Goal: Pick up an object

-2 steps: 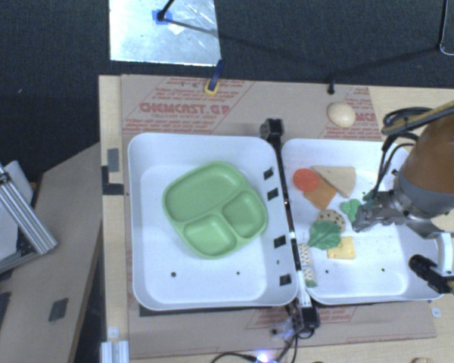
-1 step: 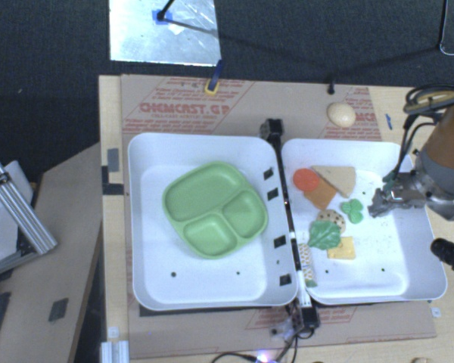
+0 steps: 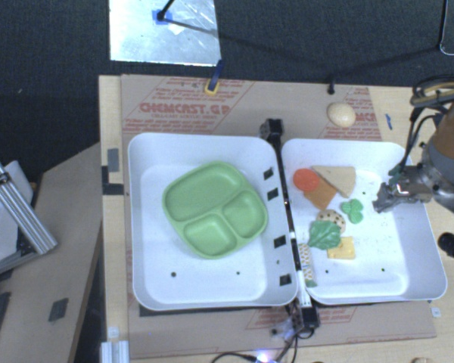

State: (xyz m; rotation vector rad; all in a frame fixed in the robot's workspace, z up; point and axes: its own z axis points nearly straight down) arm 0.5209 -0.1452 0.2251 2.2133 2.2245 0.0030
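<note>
A: Hovering over the right bin (image 3: 420,274), the gripper (image 3: 388,197) sits near that bin's right side, above bare white floor.

B: Holding anything?

A: Nothing shows between its fingers. Whether they're spread or pressed together, I can't tell; they're a dark blur at this angle.

B: So where's the target?

A: All the pickings lie to the gripper's left in this view, clustered against the divider. Nearest is the green clover (image 3: 352,209), just beside the gripper and a touch lower. Past it, the tan wedge (image 3: 337,178), with its long axis running left to right, and the orange piece (image 3: 313,185) touching it.

B: And lower down?

A: A leaf (image 3: 324,234) lying partly over a speckled cookie (image 3: 331,218), with a yellow cube (image 3: 342,249) touching the leaf's lower right edge.

B: The left bin (image 3: 155,274)?

A: It has a green tray (image 3: 215,209), well apart from the arm.

B: Best bet?

A: I'd say the clover: a short slide leftward, then down. It's flat and small, so a miss looks likely.
</note>
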